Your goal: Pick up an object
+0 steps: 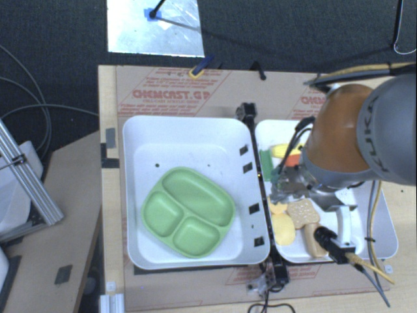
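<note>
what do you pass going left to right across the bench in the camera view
left white bin → green divided plate → black divider between the bins → right white bin with the pale yellow food piece → cracker → grey arm

Dark carpet floor surrounds the bench, whose top is covered by brown cardboard sheet printed with red lettering. A shiny metal plate lies on the floor beyond it. Thin cables curl at the left beside an aluminium frame.
</note>
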### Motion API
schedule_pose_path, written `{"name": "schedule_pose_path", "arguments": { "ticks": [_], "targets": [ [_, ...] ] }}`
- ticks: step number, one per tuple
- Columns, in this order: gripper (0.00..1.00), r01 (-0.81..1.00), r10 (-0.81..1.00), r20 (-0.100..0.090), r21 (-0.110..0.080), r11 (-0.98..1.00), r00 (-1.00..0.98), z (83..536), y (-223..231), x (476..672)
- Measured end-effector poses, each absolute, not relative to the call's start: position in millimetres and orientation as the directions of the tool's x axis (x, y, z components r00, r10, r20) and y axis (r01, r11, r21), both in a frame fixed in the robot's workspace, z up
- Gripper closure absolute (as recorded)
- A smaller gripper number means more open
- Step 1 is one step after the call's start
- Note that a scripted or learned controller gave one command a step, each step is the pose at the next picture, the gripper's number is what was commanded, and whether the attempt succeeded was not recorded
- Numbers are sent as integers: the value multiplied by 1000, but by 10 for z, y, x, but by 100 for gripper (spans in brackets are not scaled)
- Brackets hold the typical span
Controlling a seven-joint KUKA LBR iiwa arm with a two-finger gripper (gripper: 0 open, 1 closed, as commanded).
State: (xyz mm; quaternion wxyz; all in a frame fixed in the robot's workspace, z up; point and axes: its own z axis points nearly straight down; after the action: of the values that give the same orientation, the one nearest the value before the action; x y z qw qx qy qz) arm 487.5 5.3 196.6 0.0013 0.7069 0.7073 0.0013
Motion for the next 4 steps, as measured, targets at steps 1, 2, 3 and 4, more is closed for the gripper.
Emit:
{"name": "schedule_pose_path", "arguments": {
  "ticks": [1, 2, 3, 4],
  "targets": [
    [100, 1000, 1000, 0, 12, 5, -5, 2905, 0, 4884],
    [100, 1000, 1000, 1, -3, 7, -7, 2253, 339, 4861],
    [100, 1000, 1000, 0, 0, 0, 0, 2231, 180, 4868],
    [100, 1000, 1000, 0, 6, 0, 0, 2579, 41, 4878]
  ]
}}
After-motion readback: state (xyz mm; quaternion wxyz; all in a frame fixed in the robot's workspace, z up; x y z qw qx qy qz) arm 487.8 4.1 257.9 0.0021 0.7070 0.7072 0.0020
